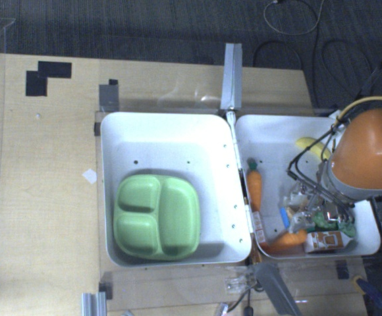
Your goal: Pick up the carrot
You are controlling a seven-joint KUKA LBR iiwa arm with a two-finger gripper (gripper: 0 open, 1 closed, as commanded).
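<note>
The carrot (254,188) lies in the right bin (270,131), close along its left wall, green top pointing away from the camera. The pincer (307,207) hangs low over the same bin, to the carrot's right and apart from it, above a clutter of small packages (324,241); whether it is open or closed cannot be told. A green divided plate (157,216) sits in the left bin (164,133).

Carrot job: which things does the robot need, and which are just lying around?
For the job:
carrot
gripper
right bin

Just lying about:
green divided plate
left bin
small carton
yellow item
orange item
</note>
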